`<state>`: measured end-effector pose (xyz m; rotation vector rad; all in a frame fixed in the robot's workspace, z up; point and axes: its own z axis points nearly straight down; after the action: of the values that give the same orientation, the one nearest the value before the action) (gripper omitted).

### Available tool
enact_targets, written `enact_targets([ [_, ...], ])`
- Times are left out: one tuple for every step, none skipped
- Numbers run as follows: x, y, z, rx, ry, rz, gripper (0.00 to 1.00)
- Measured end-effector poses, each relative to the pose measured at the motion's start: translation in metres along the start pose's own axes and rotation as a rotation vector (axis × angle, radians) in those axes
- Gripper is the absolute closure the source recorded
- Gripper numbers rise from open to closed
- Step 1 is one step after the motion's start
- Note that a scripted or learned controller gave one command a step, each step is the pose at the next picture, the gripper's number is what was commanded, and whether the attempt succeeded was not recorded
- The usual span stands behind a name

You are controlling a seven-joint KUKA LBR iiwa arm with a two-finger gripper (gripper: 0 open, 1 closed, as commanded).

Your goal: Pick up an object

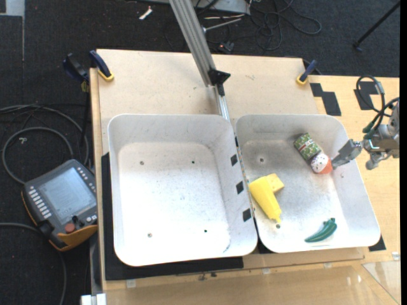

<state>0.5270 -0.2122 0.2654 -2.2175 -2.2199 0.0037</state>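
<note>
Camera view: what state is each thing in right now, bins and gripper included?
Yellow object: lying in the right bin, free.
Green-patterned can: lying on its side in the right bin, free.
Green curved piece: lying near the right bin's front edge.
Right bin: holds all three.
Gripper: at the right bin's rim, beside the can, holding nothing.

Open floor between yellow toy and can
</note>
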Motion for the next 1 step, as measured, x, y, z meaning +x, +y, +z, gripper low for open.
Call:
enact_targets([
  [0.0003, 0.0009, -0.0023, -0.004, -0.001, -0.001, 0.0],
])
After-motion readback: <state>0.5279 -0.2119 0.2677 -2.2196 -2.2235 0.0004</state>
